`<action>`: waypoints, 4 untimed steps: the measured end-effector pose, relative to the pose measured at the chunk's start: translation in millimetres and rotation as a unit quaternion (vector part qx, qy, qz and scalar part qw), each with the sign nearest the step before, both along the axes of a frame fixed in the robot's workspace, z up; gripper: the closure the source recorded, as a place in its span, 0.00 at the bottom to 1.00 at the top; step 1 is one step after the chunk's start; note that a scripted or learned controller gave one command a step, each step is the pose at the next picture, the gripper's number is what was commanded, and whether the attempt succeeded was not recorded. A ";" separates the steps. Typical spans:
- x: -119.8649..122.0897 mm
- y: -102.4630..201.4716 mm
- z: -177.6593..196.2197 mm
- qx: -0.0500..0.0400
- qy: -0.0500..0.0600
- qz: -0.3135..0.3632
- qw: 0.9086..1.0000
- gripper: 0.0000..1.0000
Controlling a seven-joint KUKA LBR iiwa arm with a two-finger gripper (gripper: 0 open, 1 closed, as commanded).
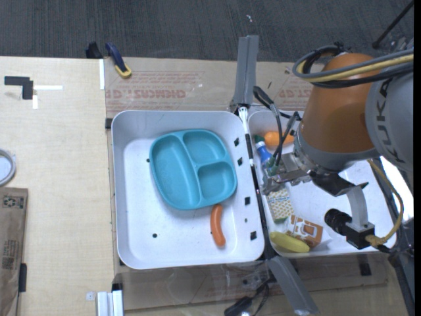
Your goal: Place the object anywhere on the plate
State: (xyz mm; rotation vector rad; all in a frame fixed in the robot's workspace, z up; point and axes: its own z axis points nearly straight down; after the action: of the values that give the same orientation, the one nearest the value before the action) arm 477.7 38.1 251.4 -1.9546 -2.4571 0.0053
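A grey-and-orange arm [342, 110] is reaching over the right bin [375, 176], its gripper [276, 176] hanging above a checkered packet [281, 205]. The blue plate [193, 168] is sitting in the left bin [131, 196] on a wooden bench [52, 143] beside dark carpet [164, 12].

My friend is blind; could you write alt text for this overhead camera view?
A grey-and-orange robot arm hangs over the right bin of small items. In the left bin, a blue divided plate lies beside an orange sausage-shaped toy.

The arm [342, 104] hides much of the right bin [368, 176].
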 end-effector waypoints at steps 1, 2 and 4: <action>-0.7 42.4 -59.5 0.000 0.000 0.032 0.999 1.00; -0.6 107.3 -59.2 -0.001 0.000 0.009 1.000 1.00; 0.2 179.9 57.7 -0.001 -0.001 -0.094 0.996 1.00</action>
State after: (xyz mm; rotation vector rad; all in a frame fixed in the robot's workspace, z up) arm 477.8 217.9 309.1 -2.1787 -2.2649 0.0068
